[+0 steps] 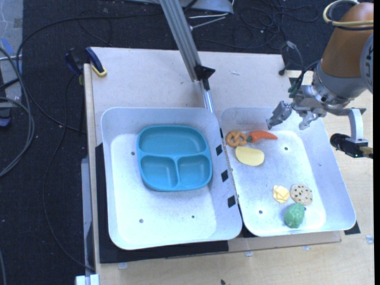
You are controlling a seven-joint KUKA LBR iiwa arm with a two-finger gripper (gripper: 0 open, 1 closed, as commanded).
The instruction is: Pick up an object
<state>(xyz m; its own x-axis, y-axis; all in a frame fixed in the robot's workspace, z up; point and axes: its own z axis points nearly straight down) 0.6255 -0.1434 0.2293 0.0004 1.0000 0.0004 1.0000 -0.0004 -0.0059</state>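
Observation:
The right bin (323,159) holds several toy foods: a pretzel (236,138), an orange carrot (262,136), a yellow oval piece (250,156), a small yellow chunk (281,193), a cookie (301,193) and a green broccoli (294,216). My gripper (292,117) hangs above the bin's far right part, to the right of the carrot, open with its two fingers spread and nothing between them.
The left bin (119,183) carries a blue divided plate (174,158). A slanted metal pole (184,31) comes down to the bench between the bins' far edges. Cables lie on the dark floor around the bench.

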